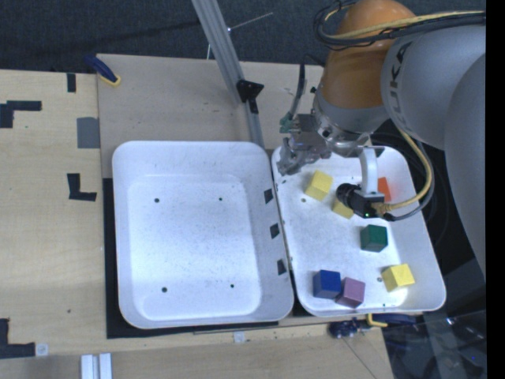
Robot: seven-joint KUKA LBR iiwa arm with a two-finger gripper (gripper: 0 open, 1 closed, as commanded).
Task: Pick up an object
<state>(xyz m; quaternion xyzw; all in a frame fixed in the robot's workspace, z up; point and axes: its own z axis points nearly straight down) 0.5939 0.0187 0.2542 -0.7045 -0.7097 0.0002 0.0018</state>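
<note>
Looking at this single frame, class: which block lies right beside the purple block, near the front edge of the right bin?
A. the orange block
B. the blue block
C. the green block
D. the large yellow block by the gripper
B: the blue block sits directly against the left side of the purple block, while the green block lies apart, farther back in the right bin.

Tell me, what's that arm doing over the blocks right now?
Gripper low at right bin's far-left corner, nothing seen in it. Nearest yellow block loose beside it. Other blocks scattered nearer.
</note>
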